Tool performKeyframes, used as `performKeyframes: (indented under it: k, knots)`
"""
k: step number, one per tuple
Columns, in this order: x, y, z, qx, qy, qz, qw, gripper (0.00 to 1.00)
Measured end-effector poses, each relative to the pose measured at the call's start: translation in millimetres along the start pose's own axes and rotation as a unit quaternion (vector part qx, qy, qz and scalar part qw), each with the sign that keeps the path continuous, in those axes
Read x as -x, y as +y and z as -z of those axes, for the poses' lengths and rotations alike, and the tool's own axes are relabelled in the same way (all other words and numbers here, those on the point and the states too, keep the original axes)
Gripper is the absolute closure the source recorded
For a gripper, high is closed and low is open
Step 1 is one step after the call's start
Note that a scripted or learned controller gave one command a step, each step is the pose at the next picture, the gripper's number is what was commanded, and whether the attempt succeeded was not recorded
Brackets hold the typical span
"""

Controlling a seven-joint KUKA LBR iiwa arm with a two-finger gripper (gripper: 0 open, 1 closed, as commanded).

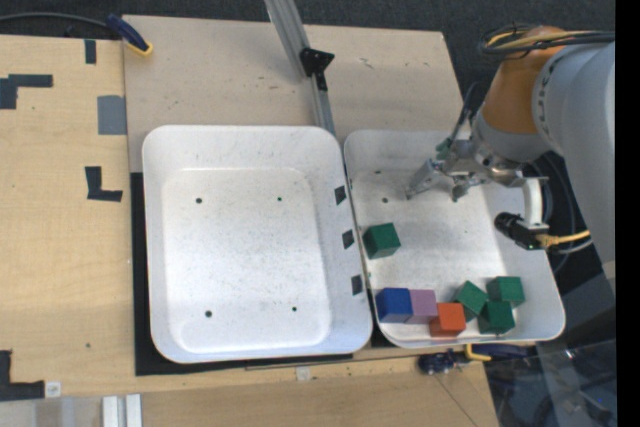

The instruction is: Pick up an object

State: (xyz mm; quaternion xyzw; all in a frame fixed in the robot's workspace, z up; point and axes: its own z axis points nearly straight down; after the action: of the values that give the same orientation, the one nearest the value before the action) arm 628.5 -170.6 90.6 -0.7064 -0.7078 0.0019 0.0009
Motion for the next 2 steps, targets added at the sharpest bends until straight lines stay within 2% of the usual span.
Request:
performKeyframes:
  k: [1, 2]
  knots:
    - [-1, 1, 11, 0.001, 0.0, 0.001, 1.0, 1.0]
    - [-1, -3, 74, 0.004, 0.0, 0.0, 1.0, 1.0]
